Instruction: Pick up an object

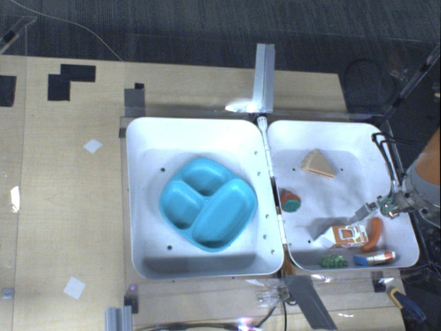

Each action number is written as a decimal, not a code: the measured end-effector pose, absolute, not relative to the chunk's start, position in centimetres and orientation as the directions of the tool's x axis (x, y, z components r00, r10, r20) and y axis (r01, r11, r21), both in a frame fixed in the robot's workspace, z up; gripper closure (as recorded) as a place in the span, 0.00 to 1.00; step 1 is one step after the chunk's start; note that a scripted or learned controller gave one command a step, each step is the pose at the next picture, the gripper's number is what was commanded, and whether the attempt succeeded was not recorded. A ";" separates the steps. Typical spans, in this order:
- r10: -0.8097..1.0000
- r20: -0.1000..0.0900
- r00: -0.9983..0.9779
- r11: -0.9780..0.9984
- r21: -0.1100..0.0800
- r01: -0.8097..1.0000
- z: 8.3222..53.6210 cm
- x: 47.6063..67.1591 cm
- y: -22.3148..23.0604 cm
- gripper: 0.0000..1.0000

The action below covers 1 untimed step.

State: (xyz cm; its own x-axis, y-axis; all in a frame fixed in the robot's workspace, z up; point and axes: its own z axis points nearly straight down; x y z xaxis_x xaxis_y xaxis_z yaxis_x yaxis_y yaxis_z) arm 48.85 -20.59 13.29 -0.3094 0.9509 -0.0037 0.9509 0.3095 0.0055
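The grey KUKA arm [427, 178] enters from the right edge of the camera view, only its last link and wrist visible, with a patch of the orange band at the upper part of that link. A thin black cable [388, 158] loops up and away from the wrist, on the far side of the fingers. The two-finger metal gripper [368, 211] reaches leftward and slightly downward from the wrist, its small silvery fingers [363, 214] pointing toward the view's left. The fingers look narrow and close together, but whether anything sits between them is too small and blurred to judge.
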 end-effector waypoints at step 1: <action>0.995 -0.004 -0.095 0.095 0.012 0.995 8.9 49.1 -20.6 0.00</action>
State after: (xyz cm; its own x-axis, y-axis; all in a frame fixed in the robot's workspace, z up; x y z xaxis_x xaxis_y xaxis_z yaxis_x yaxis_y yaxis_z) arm 49.08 -20.59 8.87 -0.0949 0.9955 -0.0041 0.9954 0.0949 0.0119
